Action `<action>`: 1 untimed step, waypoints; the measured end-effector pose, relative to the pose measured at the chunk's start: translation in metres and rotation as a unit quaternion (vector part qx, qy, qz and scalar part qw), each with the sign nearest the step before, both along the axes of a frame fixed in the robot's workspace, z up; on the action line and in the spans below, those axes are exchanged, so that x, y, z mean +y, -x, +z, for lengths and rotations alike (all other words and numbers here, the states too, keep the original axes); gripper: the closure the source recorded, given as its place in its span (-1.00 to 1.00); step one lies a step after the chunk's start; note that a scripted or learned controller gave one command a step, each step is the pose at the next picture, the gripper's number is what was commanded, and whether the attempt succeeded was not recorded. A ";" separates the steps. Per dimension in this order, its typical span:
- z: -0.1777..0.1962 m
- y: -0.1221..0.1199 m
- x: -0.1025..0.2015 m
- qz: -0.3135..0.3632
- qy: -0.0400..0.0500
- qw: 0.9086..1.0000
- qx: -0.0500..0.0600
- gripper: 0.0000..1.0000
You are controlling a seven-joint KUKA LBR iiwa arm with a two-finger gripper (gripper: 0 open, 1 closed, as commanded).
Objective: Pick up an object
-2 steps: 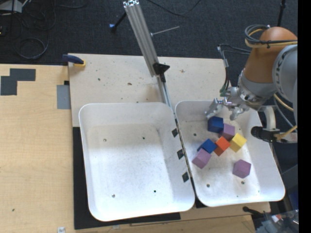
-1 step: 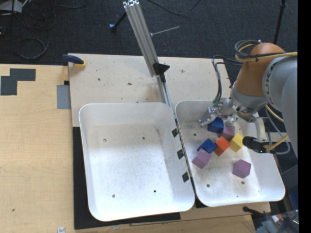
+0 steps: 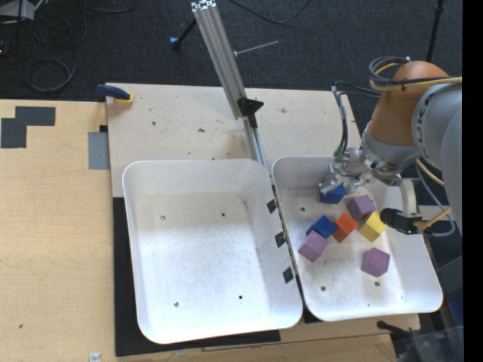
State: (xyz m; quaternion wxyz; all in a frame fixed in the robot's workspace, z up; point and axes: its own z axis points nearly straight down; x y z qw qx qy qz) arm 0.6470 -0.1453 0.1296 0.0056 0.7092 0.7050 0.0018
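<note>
- The table (image 3: 189,130) is pale and speckled, carrying 2 shallow white bins side by side; a light wooden board lies against its left.
- The left bin (image 3: 143,194) is the larger-looking of the 2, its floor marked with a few dark specks.
- The right bin (image 3: 423,296) holds all the blocks, gathered in its far and middle part.
- The grey arm (image 3: 434,127) with its orange band comes in from the right and bends down over the far end of the right bin.
- A silver metal rail (image 3: 223,55) slants from far down to the seam between the bins.
- The pincer (image 3: 336,181) sits low at the far part of the right bin, just over a dark blue block (image 3: 331,195); I cannot tell how wide it stands, or whether it has hold of that block.
- Near that, 2 purple blocks, (image 3: 360,205) and (image 3: 375,262), lie right of centre, and a third purple block (image 3: 312,245) lies towards the left.
- An orange block (image 3: 346,225) touches a blue block (image 3: 322,226) on its left.
- A yellow block (image 3: 370,227) sits just right of the orange one.
</note>
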 end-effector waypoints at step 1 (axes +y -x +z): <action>0.045 0.001 0.006 0.004 -0.003 1.000 0.005 1.00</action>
